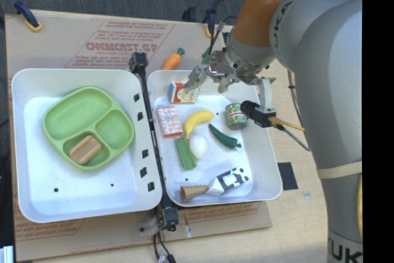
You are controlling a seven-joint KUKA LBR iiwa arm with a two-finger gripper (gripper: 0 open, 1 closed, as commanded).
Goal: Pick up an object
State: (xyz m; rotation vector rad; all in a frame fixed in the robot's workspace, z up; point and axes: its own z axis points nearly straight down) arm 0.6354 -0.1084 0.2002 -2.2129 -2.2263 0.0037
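The right bin (266,151) holds several small items: an orange-and-white carton (176,93), a red-and-white packet (167,120), a banana (197,121), a green can (234,115), a dark green pepper (225,137), a white egg (199,146), a green stick (186,153), a cone (194,193) and a black-and-white checkered piece (231,179). My gripper (196,80) hangs low over the bin's far left corner, right beside the carton and touching or just above its right edge.
In the left bin (37,194) sits a green divided plate (92,117) with a brown bun (84,148) in one section. A toy carrot (173,60) lies on the cardboard behind the right bin. A black clamp bar (148,132) runs between the bins.
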